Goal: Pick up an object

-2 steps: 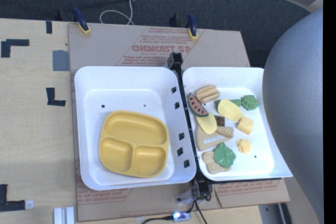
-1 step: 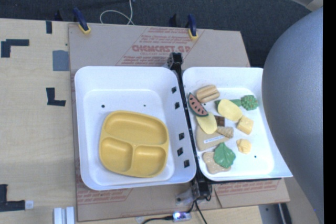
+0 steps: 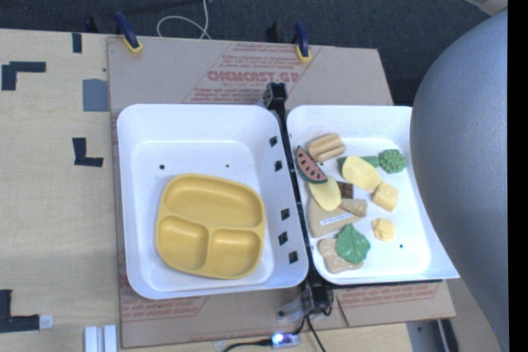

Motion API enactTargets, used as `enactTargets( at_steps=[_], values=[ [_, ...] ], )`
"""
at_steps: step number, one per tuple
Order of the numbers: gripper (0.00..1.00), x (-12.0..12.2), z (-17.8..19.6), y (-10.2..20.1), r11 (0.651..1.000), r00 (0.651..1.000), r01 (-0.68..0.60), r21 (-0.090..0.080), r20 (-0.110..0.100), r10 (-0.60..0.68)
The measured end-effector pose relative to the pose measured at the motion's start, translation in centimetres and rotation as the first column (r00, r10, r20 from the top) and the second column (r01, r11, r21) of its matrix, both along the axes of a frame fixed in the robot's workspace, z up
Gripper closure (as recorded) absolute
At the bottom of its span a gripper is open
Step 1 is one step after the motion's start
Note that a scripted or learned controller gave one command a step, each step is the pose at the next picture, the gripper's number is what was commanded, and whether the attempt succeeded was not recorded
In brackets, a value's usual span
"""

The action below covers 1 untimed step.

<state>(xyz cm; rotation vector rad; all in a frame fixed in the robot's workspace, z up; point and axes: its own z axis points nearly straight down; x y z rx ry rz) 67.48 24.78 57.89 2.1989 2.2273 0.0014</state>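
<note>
Plastic toy foods crowd the right bin, the one just beside my arm; whether my gripper is wide or narrow I cannot tell. The left bin, beyond the divider from my arm, bears a yellow divided plate.

Nothing is picked yet, and any one piece would do. The cheese cube and the small yellow piece lie on my arm's side of the heap with bare floor beside them, so either looks the cleanest target. The broccoli also lies near my arm, touching a yellow piece. The watermelon slice, the bun and the green leaf sit farther off, pressed among neighbours.

To do this well, I judge: descend straight over a lone piece, straddle its short axis, and close squarely before lifting.
</note>
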Motion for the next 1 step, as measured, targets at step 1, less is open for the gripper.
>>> enactTargets(
  at_steps=[1],
  values=[
    [1.00,0.16,0.83,0.16,1.000,1.000,0.000,0.003,0.013,0.000]
  ],
)
